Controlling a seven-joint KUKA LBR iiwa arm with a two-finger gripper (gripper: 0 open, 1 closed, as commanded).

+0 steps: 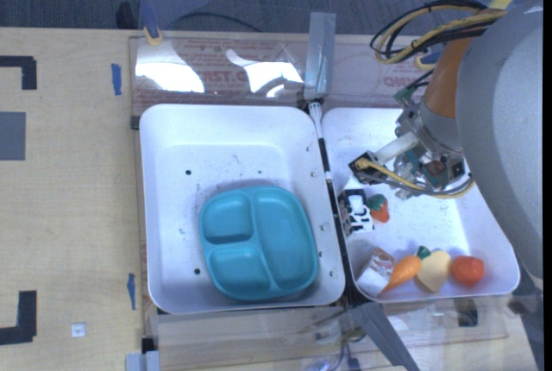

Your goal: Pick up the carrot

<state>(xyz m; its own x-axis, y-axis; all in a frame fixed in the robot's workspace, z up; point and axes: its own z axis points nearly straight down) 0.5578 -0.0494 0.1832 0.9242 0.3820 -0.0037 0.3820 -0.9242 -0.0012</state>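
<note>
Bins of shallow white plastic stand side by side on the pale wooden counter (pixel 60 188), their inner walls meeting along the middle of the view. The left bin (pixel 172 145) holds a teal plate (pixel 257 244) with three compartments, lying flat toward the bin's near side. The right bin (pixel 487 218) holds the rest. The carrot (pixel 402 272) lies close to that bin's near wall. It is slanted, with its green top toward the far right and its orange tip pointing down toward a small white packet (pixel 374 267), which it touches or nearly touches. Just beside the carrot on the view's right lies a pale yellow piece (pixel 435 269), and next to that a round red-orange piece (pixel 468 271), so the four lie in a row along the near wall. Farther in, close to the wall between the bins, sits a small black-and-white thing (pixel 354 210), with a little red fruit (pixel 379 209) with a green cap just beside it. The grey arm (pixel 509 128) comes in from the view's right, its orange band (pixel 444 80) showing above the wrist. The hand (pixel 425 164) hangs over the far half of the right bin, well apart from the carrot and beyond the little red fruit. Whether the hand is wide or narrow I cannot tell, since its tip is lost among the cables and its own body.
</note>
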